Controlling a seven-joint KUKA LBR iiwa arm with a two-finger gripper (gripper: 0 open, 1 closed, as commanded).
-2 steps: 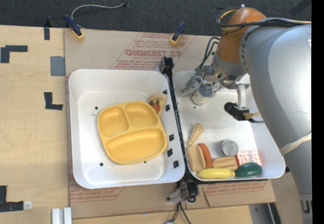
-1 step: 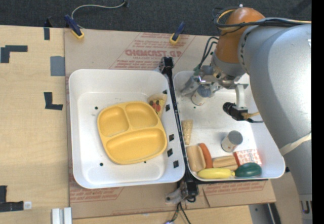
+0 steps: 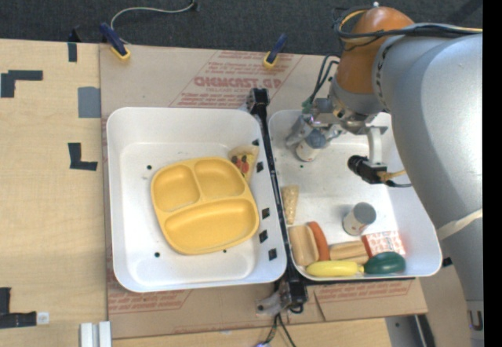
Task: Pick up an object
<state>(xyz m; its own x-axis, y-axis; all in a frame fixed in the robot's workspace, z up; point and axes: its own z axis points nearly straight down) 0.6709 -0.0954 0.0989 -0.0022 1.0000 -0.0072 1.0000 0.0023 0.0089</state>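
- Along the near edge of the right bin (image 3: 427, 255), a row of toy foods is lying packed together: a yellow banana (image 3: 336, 268), a green rounded piece (image 3: 384, 263), a red-and-white box (image 3: 383, 243), a hot dog in a bun (image 3: 307, 243) and a tan roll (image 3: 347, 250).
- Just behind that row, a small grey cylinder (image 3: 359, 219) is standing alone, and a pale tan wafer-like piece (image 3: 289, 203) is lying against the bin's left wall.
- All of these are sitting well apart from the gripper (image 3: 308, 141), on the near side of it.
- In the left bin (image 3: 125, 204), a yellow divided plate (image 3: 205, 203) is lying flat, with a small yellow-and-red toy (image 3: 244, 160) touching its far right corner beside the divider.
- Further back in the right bin, the gripper is hanging low over the far left corner, pointing down at the bin floor near the divider.
- A pale rounded shape is showing right at its tip; I cannot tell whether this is an object or part of the tool, nor how far the fingers are spread or whether they have hold of anything.
- A black fitting (image 3: 367, 169) is jutting out beside the wrist.
- The grey arm (image 3: 439, 118) is covering the bin's far right corner and running off the picture at the right, with the orange band (image 3: 369, 47) showing farthest back.
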